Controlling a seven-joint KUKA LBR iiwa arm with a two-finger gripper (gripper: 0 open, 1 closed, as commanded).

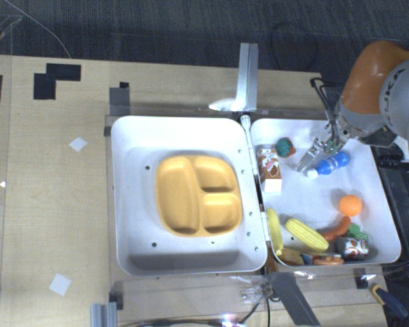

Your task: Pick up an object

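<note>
the gripper sits low in the right bin, touching the blue bottle, which lies just at its 3 o'clock with its long axis running 2 to 8 o'clock. whether it pinches the bottle, i cannot tell.

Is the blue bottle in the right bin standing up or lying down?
Lying down: the blue bottle rests on its side on the right bin floor, beside the gripper.
</note>
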